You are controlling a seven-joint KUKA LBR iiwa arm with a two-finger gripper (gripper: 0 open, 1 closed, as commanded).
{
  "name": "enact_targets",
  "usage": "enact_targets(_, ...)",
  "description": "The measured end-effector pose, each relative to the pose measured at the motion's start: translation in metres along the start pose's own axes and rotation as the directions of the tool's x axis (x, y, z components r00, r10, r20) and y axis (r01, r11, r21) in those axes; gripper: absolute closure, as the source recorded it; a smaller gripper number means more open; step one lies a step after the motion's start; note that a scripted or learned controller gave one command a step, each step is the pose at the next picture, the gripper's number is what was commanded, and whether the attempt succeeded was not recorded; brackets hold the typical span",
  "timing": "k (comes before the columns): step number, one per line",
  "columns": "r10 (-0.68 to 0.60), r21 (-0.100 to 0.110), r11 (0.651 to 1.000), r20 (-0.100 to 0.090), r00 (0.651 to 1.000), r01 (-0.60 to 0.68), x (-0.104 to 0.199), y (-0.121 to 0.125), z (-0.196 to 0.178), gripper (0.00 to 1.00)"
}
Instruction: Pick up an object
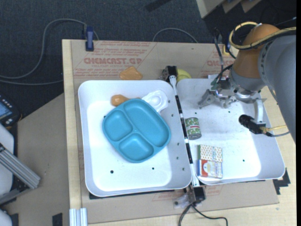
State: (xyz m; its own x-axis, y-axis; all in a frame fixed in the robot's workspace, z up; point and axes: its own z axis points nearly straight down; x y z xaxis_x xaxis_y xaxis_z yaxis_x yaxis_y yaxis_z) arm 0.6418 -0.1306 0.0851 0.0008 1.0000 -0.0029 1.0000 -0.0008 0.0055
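Nearest the camera, at the right bin's (263,173) front edge, lies a small flat carton (210,161) printed in red, white and yellow. Just beyond it, against the divider between the bins, a short green-labelled can (193,128) lies on its side. Farther still, over the far part of that bin, hangs the metal two-finger gripper (217,98) of the grey arm (277,69), below its orange band (249,55); whether it is open or closed cannot be told, and nothing is seen held in it.

Left of the divider, the left bin (94,140) holds a blue plastic tray with three compartments (136,130). A white plastic piece (156,100) touches the tray's far edge, and a small orange lump (119,99) sits just beside its far left corner. Behind the bins, on the cardboard-covered bench (75,69), lie another orange piece (130,73) and a yellow object (181,74).
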Motion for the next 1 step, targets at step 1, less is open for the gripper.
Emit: enact_targets(1,0.000,0.000,1.000,0.000,1.000,0.000,-0.0364,0.0260,0.0001,0.00)
